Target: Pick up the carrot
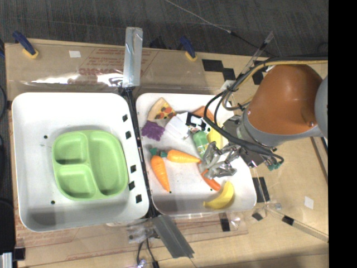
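Note:
An orange carrot [160,173] lies in the right bin [184,204], near its left wall, tip pointing to the front. A second orange carrot-like piece [183,157] lies crosswise just behind it, with a green leafy top [154,152] where the two meet. My gripper [218,164] hangs low over the bin's right half, about a hand's width to the right of both carrots. A small red-orange piece [211,182] lies right under it, partly hidden by it.
Around the gripper sit a banana [222,197] at the front, a green bottle [199,141] and a yellow item [215,138] behind. A pizza slice [162,111], purple grapes [152,130] and a white item [177,127] lie at the back. The left bin [33,110] holds a green divided plate [89,163].

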`<state>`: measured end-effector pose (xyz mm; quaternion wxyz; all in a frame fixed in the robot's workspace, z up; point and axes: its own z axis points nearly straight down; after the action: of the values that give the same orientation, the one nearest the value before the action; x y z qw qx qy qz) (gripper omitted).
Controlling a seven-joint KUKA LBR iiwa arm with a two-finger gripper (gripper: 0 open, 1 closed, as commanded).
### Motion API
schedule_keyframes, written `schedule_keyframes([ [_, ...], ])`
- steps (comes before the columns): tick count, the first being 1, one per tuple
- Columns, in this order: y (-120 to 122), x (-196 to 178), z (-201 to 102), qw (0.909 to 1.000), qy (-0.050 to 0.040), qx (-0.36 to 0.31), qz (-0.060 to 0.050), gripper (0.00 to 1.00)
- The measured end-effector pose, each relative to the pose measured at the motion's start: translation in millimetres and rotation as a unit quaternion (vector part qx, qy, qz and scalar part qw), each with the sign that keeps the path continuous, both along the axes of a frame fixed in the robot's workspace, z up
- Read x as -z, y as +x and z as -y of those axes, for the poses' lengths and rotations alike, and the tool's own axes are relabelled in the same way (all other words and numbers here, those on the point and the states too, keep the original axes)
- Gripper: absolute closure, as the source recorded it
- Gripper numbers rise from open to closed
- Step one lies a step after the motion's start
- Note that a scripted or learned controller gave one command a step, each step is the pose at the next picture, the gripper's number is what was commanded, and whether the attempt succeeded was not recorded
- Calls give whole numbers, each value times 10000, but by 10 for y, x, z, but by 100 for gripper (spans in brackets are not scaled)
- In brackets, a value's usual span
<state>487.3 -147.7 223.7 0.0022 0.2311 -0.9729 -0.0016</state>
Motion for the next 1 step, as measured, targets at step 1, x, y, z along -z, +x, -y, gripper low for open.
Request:
schedule_keyframes([
  [1,404,-54,-688,9990,-6,453,41,100],
])
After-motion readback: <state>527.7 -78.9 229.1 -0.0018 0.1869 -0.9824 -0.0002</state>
